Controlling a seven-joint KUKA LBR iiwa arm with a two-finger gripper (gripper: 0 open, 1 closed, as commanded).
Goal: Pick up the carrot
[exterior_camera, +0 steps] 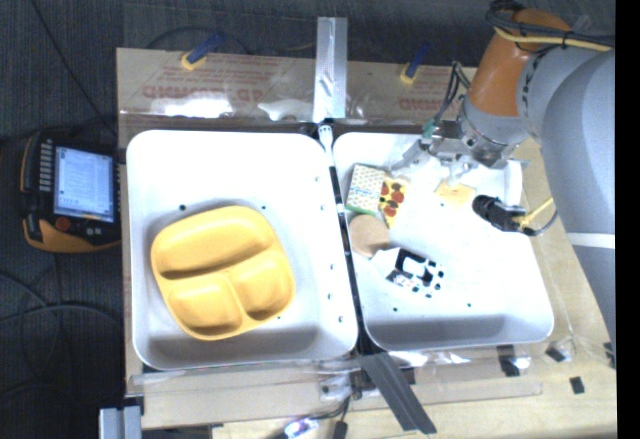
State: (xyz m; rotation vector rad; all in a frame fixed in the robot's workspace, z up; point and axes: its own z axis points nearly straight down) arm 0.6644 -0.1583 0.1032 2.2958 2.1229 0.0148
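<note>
Gripper (449, 155) is held low over the right bin (485, 292), apparently to reach the carrot among clutter; its grip cannot be told.

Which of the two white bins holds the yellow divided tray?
The left bin holds the yellow divided tray. The right bin, where the arm reaches in, holds several small objects instead, such as a patterned card by the divider.
</note>
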